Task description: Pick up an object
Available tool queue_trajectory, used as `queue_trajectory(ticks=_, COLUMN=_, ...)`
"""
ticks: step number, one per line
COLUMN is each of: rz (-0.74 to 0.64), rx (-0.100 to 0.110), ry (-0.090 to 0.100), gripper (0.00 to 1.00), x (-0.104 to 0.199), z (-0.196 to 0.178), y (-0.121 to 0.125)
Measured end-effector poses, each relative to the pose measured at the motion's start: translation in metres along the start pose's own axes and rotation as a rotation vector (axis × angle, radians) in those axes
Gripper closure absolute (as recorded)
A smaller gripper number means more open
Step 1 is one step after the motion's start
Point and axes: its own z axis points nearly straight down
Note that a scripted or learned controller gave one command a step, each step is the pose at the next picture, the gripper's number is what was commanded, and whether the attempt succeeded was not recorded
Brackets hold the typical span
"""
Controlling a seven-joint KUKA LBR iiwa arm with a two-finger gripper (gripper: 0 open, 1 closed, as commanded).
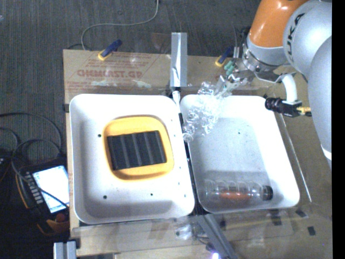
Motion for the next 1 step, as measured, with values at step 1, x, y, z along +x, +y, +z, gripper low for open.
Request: queue_trajectory(ticks=1, rz=0.000, rx=0.001, ry=0.000, gripper=0.00, x=-0.0001, z=0.0003, y=-0.0002)
